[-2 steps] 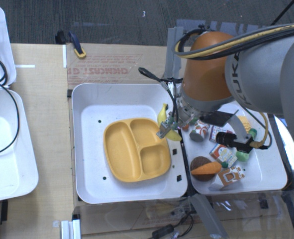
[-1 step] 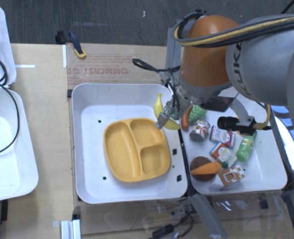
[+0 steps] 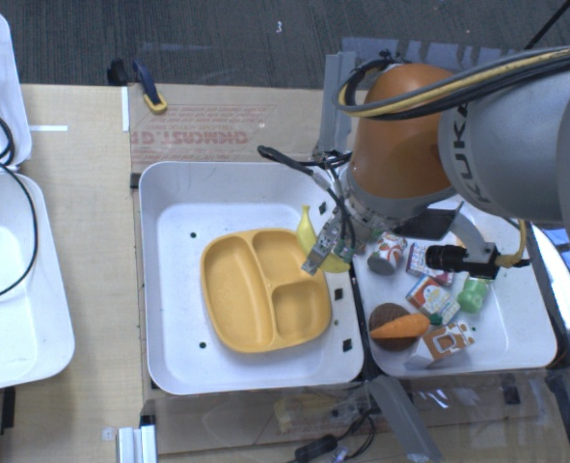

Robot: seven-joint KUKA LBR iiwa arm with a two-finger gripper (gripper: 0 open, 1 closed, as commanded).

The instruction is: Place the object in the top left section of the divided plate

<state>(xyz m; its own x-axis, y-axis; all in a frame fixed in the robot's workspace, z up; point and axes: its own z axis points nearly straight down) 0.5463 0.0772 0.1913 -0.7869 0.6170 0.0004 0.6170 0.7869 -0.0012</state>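
Note:
A yellow divided plate (image 3: 263, 289) lies in the left bin (image 3: 169, 287), with one long section on its left and two smaller sections on its right. My gripper (image 3: 323, 249) hangs over the plate's upper right rim, next to the wall between the bins. It is shut on a yellow banana toy (image 3: 307, 226). The banana's tip sticks up to the left of the fingers and its lower end pokes out at their right. The orange wrist band above hides the gripper's base.
The right bin (image 3: 516, 345) holds a carrot (image 3: 400, 326), a brown round piece (image 3: 389, 313), a green item (image 3: 474, 295), a small can (image 3: 390, 253) and several little boxes (image 3: 435, 297). White equipment with black cables stands at the far left (image 3: 5, 287).

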